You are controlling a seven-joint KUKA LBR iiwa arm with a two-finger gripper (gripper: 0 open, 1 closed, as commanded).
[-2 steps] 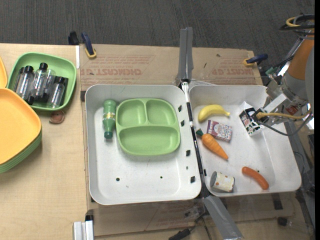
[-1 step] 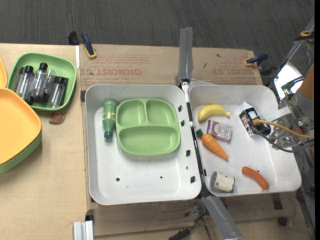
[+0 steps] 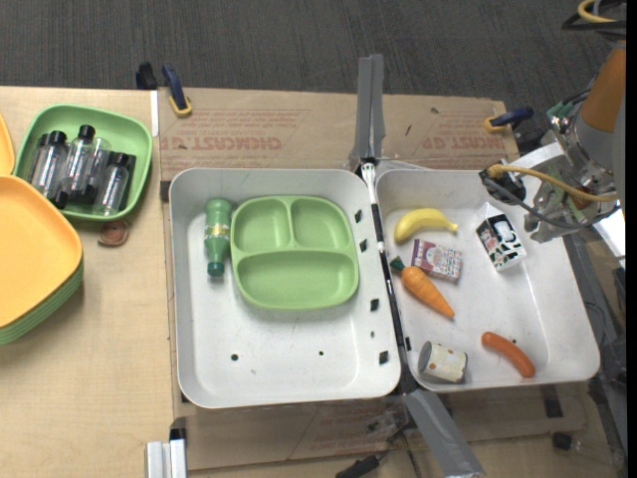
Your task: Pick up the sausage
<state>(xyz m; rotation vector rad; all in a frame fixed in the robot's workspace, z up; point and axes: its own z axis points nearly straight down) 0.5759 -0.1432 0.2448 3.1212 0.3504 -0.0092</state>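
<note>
The sausage (image 3: pixel 509 355), a short reddish-orange link, lies near the front right corner of the right bin (image 3: pixel 557 297). My gripper (image 3: pixel 545 215) hangs over that bin's back right edge, wrapped in yellow cable, well behind the sausage and apart from it. A black-and-white carton (image 3: pixel 500 242) sits just left of the gripper.
Also in the right bin are a banana (image 3: pixel 424 223), a purple packet (image 3: pixel 438 261), a carrot (image 3: pixel 428 292) and a pale wrapped item (image 3: pixel 444 362). The left bin (image 3: pixel 289 352) holds a green divided plate (image 3: pixel 295 251) and a green bottle (image 3: pixel 217 235). Orange plates (image 3: pixel 35 262) and a green tray of bottles (image 3: pixel 85 162) stand at the far left.
</note>
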